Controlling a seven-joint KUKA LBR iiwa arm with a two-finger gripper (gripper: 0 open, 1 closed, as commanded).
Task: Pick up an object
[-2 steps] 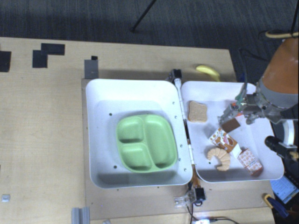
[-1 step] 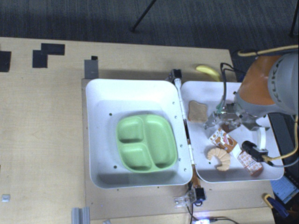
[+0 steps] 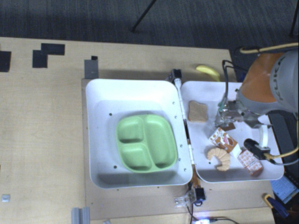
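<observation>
Two shallow white bins sit side by side on the wooden surface [image 3: 42, 139]. The left bin [image 3: 100, 101] holds a green divided plate [image 3: 145, 142] with three compartments, lying flat near its middle. The right bin [image 3: 205, 90] holds the loose things: a brown slice of bread [image 3: 198, 111] near its left wall, a croissant [image 3: 219, 157] toward the near edge, a small printed packet [image 3: 223, 139] just above the croissant, and a red-and-white carton [image 3: 249, 162] at the near right corner. A yellow banana [image 3: 207, 71] lies on the surface just beyond the right bin's far rim.

The grey arm with its orange band [image 3: 259, 80] reaches in from the right and hangs low over the right bin. Its jaws [image 3: 226, 117] sit between the bread and the printed packet, close above the packet's upper edge; whether they are spread or closed cannot be told from this angle, and nothing is visibly between them.
</observation>
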